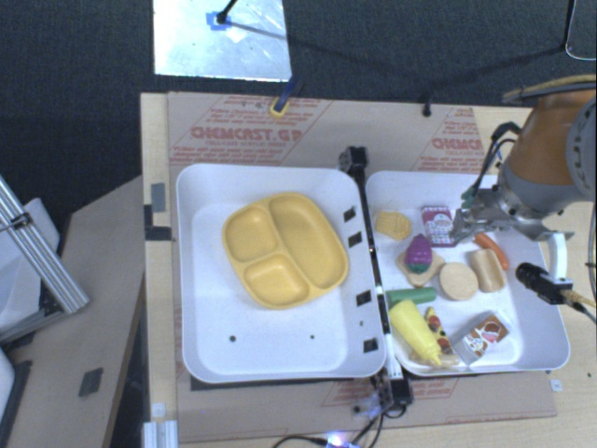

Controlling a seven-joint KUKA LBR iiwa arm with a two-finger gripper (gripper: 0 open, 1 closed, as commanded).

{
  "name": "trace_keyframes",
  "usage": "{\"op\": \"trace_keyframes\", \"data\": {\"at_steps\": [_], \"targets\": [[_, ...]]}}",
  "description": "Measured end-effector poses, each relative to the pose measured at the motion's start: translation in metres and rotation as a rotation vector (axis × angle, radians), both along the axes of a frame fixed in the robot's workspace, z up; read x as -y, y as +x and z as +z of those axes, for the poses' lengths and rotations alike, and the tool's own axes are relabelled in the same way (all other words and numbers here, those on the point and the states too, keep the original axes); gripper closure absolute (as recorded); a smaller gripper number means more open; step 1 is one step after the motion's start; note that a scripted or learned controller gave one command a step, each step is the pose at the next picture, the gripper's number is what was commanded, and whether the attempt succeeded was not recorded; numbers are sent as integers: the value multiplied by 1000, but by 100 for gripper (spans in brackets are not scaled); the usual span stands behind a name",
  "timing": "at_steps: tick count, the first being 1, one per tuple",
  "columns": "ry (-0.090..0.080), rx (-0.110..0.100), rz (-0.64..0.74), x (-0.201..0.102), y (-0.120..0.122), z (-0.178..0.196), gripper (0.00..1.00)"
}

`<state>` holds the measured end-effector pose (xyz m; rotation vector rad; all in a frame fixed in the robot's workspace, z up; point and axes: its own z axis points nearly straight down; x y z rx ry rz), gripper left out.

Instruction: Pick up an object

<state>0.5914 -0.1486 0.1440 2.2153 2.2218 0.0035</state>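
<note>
Gripper (464,220) metalwork is seen low over the upper right part of the right bin (558,343), at the end of the grey arm (560,157) with its orange band, which enters from the right side of the camera view. Whether anything is held cannot be told, because the tip is small, dark and seen against clutter. It is placed just beside a small red and white carton (436,224) standing near the bin's back wall, and the carton appears to be the nearest candidate for picking. Near it, a yellow waffle-like piece (393,224) is found to the left, a purple toy vegetable (419,250) below it, and an orange carrot (491,249) and a tan bread roll (487,271) to the right. Further forward a round tan slice (457,282), a green vegetable (411,296), a yellow bottle-shaped toy (415,331) and a flat printed packet (480,335) are laid close together. The carton is small, boxy and printed in red with a white panel, and it is judged light and rigid. For a clean pick, the tip should be centred over one item alone, lowered straight, and closed across the narrow faces, since neighbours lie close enough to be nudged or caught. The left bin (205,278) carries a yellow divided tray (283,248), well apart from the gripper.
</note>
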Motion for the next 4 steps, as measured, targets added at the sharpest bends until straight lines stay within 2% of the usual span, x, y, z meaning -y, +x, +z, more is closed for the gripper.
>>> {"op": "trace_keyframes", "data": {"at_steps": [1,2,3,4], "targets": [[-1,3,0,6,-2,63,100],[0,0,1,6,-1,82,100],[2,-1,6,-40,7,89,100],[2,-2,6,-90,15,77,100]]}}
